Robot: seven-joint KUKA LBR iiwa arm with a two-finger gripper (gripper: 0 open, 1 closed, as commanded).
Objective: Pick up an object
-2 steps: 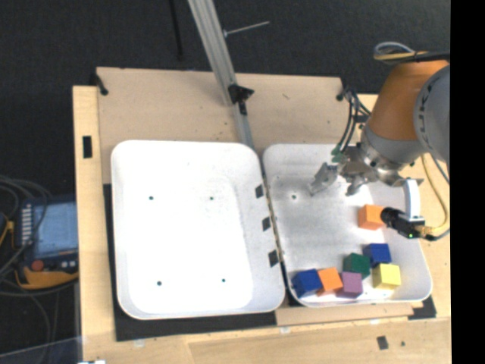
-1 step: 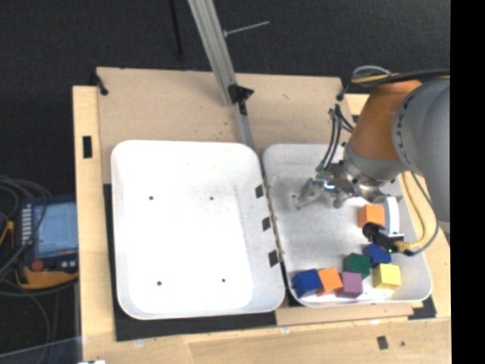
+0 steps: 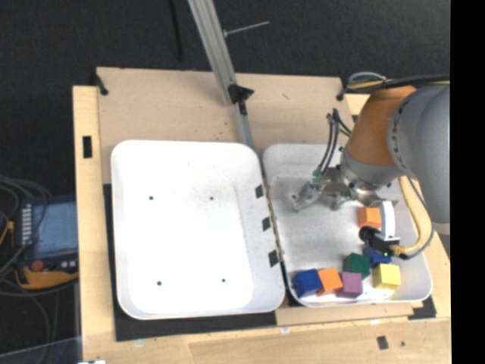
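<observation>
Readable text: none could be made out.
Handheld screen [image 3: 54, 230] at left of desk [image 3: 189, 89]: lit, its contents too blurred to read.

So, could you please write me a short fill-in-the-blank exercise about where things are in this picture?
1. The small blocks all lie in the ____ bin.
2. The blue block sits right beside the ____ block along the bin's near wall.
3. The claw is above the right bin's ____ half, away from the blocks.
4. The yellow block lies to the right of the ____ block.

Missing words: right; orange; far; purple
</observation>
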